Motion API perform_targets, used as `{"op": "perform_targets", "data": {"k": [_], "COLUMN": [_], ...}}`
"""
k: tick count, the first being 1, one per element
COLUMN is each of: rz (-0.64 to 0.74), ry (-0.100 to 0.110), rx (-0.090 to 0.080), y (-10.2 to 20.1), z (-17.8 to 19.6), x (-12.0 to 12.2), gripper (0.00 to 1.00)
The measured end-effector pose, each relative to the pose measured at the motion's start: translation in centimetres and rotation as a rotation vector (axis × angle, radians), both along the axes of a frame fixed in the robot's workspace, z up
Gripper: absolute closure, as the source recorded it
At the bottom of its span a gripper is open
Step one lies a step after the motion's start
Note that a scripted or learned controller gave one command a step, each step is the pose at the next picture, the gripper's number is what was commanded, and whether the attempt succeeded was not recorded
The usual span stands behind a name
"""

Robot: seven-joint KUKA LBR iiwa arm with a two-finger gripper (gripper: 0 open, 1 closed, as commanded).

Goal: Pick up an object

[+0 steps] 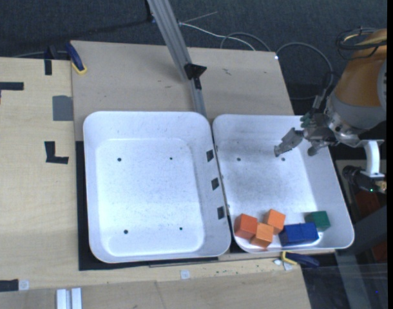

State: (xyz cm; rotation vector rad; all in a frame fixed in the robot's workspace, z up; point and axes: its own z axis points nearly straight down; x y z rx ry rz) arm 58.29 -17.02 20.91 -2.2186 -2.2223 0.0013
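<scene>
Nearest the camera, a cluster of blocks lies along the front wall of the right bin [325, 172]: three orange blocks [261, 227], touching or almost so, a blue block [298, 234] just beside them, and a green block [320, 220] near the front right corner. Any of them can serve as the object to pick. Farther back, above the bare upper part of the same bin, hangs the gripper [298, 141], well apart from the cluster; its jaws appear slightly parted with nothing between them, though at this size the gap is hard to judge. Beyond lie the left bin [93, 172] and the surface [29, 127].

Risks: the tight packing may leave no room for a finger, so a descent could shove neighbouring blocks or grip two; the nearby walls may block a finger or cause a collision.
</scene>
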Motion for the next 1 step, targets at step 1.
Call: {"op": "perform_targets", "data": {"k": [1], "rz": [0.001], "ry": [-0.006], "rx": [-0.003], "y": [-3.22], "z": [1.71], "x": [6.92], "gripper": [0.0]}}
